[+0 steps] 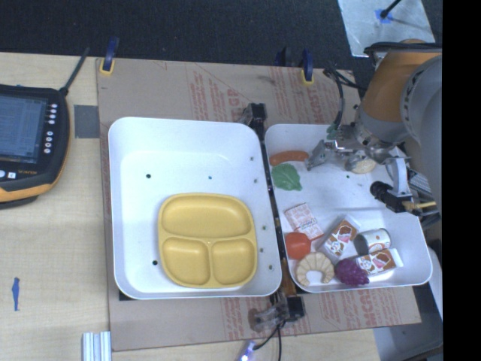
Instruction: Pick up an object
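Arm: reaches in over the far right corner of the right bin (421,277), the gripper (334,153) low near the far wall.
Gripper state: cannot be told; it is too small and cluttered to read.
Nearest things: an orange carrot-like piece (288,157) by the far left corner, a green leaf (286,177) just nearer, and a pale lump (363,165) right of the gripper.
Likely target: the carrot or the leaf, judging by the reach.
Handling: both look like light toy food; the carrot probably stiff and smooth, best taken across its narrow width; the leaf flat, likely to slip.
Obstacles: the bin's far and left walls crowd the carrot; the leaf almost touches it.
Near edge: a red tomato (297,244), a pastry (315,269), a purple piece (351,271) and small packets (304,218), packed close.
Left bin (188,138): a yellow tray (208,241).
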Controlling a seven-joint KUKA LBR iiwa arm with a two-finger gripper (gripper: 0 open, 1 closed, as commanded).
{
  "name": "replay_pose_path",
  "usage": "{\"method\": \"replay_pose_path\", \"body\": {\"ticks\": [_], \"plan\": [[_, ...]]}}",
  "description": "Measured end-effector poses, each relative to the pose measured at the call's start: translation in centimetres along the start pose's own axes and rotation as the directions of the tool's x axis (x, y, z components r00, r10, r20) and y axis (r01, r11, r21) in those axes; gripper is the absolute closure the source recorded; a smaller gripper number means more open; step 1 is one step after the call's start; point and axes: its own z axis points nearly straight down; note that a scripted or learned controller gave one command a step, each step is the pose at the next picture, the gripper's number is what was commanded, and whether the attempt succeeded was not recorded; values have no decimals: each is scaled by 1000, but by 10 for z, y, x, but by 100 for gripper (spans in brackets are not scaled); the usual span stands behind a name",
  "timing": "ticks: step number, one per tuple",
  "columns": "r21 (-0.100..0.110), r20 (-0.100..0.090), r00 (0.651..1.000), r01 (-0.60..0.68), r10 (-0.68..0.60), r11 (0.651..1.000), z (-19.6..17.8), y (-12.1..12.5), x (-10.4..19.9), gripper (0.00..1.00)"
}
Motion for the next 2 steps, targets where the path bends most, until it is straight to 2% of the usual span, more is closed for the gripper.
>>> {"method": "replay_pose_path", "body": {"ticks": [1, 2], "plan": [[-3, 2, 1000, 0, 0, 1000, -203, 7, -61, 0], [4, -1, 1000, 2, -2, 1000, -73, -6, -16, 0]]}}
